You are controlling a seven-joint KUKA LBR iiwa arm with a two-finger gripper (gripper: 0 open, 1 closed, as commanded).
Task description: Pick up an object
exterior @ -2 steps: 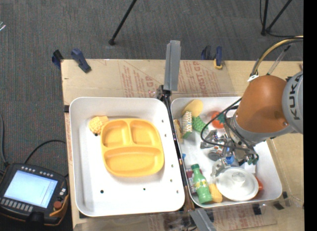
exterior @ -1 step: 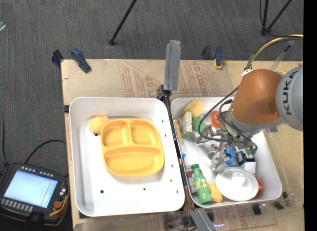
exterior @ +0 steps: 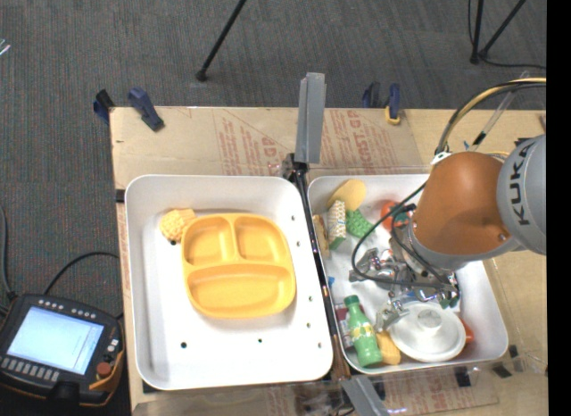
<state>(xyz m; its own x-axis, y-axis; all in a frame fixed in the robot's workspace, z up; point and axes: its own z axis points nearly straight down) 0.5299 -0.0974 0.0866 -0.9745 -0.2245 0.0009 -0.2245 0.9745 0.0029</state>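
We see the arm reaching in from the right, its orange band covering much of the right bin. The gripper hangs low among the clutter in that bin, its metal parts showing just beneath the orange band. We cannot tell how far the hand is parted, nor whether anything is in it; the wrist and cables hide that.

Just below the gripper and a little to its right sits a white bowl, upright, close to the hand, though we cannot tell whether they touch. To the gripper's lower left lies a green bottle on its side, with a small yellow-orange piece beside it, between the bottle and the bowl. Up and to the left of the gripper we find a corn cob, a yellow rounded toy beyond it, and a green piece just beside the cob, nearer the hand. A bit of orange-red peeks out next to the band.

Far to the gripper's left, across the divider, the left bin holds a yellow divided plate lying flat, with a small yellow corn-like toy touching its upper left corner. Both are well apart from the hand.
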